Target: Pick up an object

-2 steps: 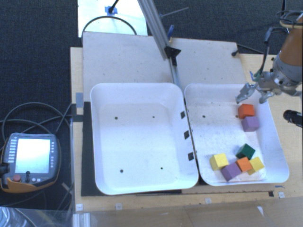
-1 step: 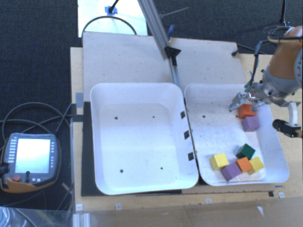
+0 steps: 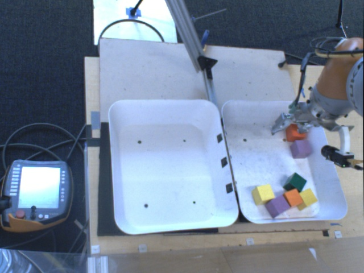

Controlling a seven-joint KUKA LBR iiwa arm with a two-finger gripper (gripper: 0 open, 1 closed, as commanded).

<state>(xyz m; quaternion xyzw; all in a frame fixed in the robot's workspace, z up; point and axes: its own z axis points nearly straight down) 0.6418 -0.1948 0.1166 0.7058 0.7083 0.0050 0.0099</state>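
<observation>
your gripper (image 3: pixel 291 124) sits low over the upper part of the right bin (image 3: pixel 250 169), and an orange-red block (image 3: pixel 294 133) shows right under its metal fingers (image 3: pixel 280 123). from this slant you cannot tell whether the fingers are open, closed, or actually pinching that block; it looks tucked between them, but that is only a guess at this angle. just below it, touching or nearly so, lies a lilac block (image 3: pixel 301 148).

lower in the same bin you have a tight cluster near the bottom right corner: a yellow block (image 3: pixel 263 194), a purple block (image 3: pixel 277 205), an orange block (image 3: pixel 293 197), a dark green block (image 3: pixel 295 182) and a second yellow block (image 3: pixel 308 198), all pressed close together and close to the lower rim. the middle and left stretch of this bin's floor is bare, giving you open room between the gripper and the inner wall.

the left bin (image 3: pixel 122 169) meets the right one along a shared edge. the arm (image 3: pixel 338 78), with its orange band, comes in over the right bin's far rim. a teach pendant (image 3: pixel 35 195) rests off the bench at the left, well apart from both bins.
</observation>
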